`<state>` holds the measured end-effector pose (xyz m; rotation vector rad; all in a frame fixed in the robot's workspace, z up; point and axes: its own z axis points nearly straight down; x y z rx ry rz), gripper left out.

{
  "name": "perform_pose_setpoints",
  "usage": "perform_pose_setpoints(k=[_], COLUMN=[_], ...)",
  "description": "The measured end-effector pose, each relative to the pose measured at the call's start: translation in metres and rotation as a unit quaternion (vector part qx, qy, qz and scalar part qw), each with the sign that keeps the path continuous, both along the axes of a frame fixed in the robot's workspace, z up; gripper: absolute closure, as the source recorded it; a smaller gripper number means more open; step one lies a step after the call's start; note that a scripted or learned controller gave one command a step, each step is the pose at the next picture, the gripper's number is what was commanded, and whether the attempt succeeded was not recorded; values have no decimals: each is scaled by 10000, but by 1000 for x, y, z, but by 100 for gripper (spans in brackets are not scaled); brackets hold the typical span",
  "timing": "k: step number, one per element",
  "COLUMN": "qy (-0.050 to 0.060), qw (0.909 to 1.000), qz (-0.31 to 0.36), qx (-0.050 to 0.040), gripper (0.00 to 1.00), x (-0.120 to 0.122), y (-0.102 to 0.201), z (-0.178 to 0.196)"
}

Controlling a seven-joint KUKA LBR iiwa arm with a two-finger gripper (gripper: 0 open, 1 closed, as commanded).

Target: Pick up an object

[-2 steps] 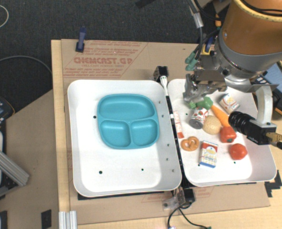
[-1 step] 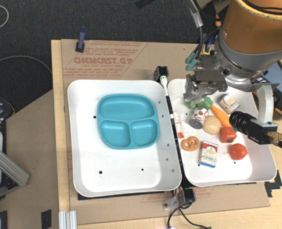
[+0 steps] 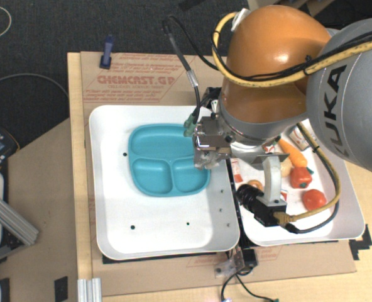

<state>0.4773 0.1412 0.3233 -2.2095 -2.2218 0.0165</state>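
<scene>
Camera view is showing my claw hanging over the right edge of a teal plastic divided plate, which is lying flat in the left white bin, its long axis running toward the far-left corner. My wrist is hiding a red tomato-like toy and an orange carrot-like toy partly, both in the right white bin.

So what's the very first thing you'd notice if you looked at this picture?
The big robot arm, with its shiny orange band, takes up the upper right and hangs over the seam between the two bins. Next comes the bright blue divided plate, lying flat in the left white bin. Then the small red and orange toy foods, clustered in the right bin beside the arm.
</scene>
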Motion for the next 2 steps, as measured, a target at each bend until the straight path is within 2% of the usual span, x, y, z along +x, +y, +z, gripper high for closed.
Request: perform_pose_setpoints(k=[1,2], qy=[-127,-82], qw=[9999,10000], qz=[-44,26], qx=[22,23], gripper=[100,100], x=[3,1], y=[-34,71], z=[98,88])
